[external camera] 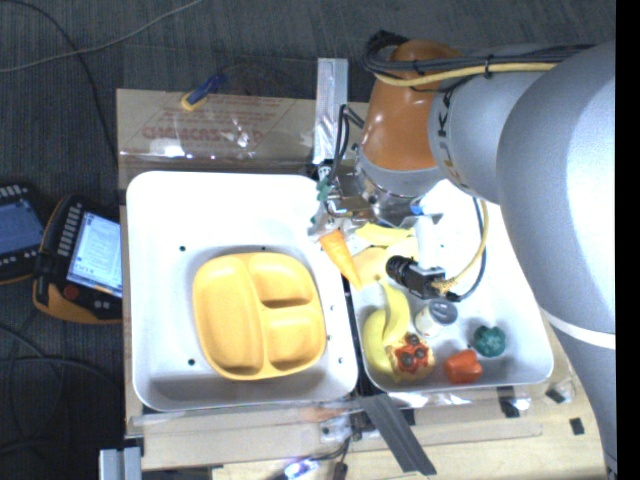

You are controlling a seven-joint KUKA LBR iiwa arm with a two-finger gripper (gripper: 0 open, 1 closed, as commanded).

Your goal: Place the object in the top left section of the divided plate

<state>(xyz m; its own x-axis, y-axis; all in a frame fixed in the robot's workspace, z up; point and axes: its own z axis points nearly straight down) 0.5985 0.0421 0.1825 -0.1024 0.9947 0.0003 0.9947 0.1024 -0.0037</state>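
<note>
**Over the seam between the bins, orange piece just below my wrist**

My gripper [345, 208] sits at the centre of the frame, right above the rims where the two white bins meet. My own wrist hardware covers it, so I cannot tell whether it is holding anything. Just below and to the right of it there's an orange carrot-like piece [338, 256], tilted, lying across the divide between the bins; it looks close under the gripper, but whether it is gripped or merely resting on the rim I can't say. Beside it, right of centre, a pale yellow piece [385, 236] pokes out from under my wrist.

Moving out to the right bin [530, 363]: a black cylindrical fitting with a cable [415, 271] hangs over it, and lower down lies a banana [385, 330], curved, with a small orange-red patterned item [411, 356] touching its lower end. Near that, a red-orange object [462, 366] and a dark green one [489, 340] sit just beside each other at the lower right.

Over to the left bin [160, 268]: the yellow divided plate [262, 313] rests in the lower middle of it, its sections showing bare yellow.

Beyond the bins, a brown cardboard sheet [215, 123] lies at the upper left, and a handheld control pendant [85, 258] sits at the far left edge on the dark floor.
</note>
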